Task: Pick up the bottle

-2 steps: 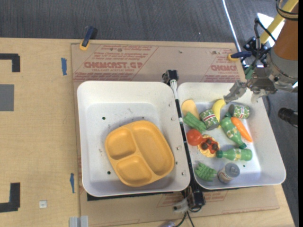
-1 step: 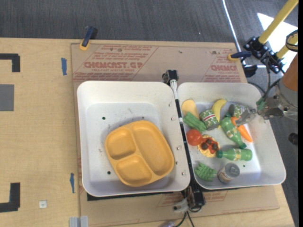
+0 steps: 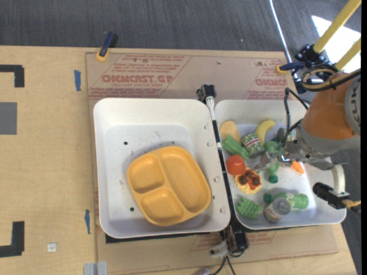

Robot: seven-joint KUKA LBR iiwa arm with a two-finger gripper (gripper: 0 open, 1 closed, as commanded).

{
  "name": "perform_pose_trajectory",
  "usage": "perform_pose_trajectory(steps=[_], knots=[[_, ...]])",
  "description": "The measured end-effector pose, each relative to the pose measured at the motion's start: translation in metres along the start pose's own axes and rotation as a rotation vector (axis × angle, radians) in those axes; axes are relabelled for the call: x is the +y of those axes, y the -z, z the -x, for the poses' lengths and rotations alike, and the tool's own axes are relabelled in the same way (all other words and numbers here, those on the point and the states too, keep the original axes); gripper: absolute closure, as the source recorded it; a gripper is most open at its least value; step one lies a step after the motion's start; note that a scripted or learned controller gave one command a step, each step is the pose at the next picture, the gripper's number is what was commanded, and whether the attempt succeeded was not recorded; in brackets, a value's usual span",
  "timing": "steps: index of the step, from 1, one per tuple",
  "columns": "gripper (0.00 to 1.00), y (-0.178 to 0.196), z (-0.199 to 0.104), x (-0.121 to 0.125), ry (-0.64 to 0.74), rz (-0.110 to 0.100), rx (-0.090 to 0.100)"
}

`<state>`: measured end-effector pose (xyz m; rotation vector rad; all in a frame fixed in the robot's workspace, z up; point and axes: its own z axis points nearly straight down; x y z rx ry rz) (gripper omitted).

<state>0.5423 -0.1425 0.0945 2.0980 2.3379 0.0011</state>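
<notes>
Bottle lies on its side at the front of the right bin.
The tool hangs over the bin's middle among toy foods, above and apart from the bottle; whether it is apart or together I cannot tell. A tomato and banana lie nearby. The left bin holds a yellow tray.

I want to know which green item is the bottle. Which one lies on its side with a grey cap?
The green bottle near the right bin's front edge; the other green toys have no cap.
</notes>
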Motion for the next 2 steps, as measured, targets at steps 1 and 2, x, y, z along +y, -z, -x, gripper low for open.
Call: perform_pose_trajectory(steps=[1, 2], knots=[[1.0, 0.01, 0.0, 0.0, -0.002, 0.002, -0.001], [1.0, 0.091, -0.088, 0.013, -0.036, 0.001, 0.001]])
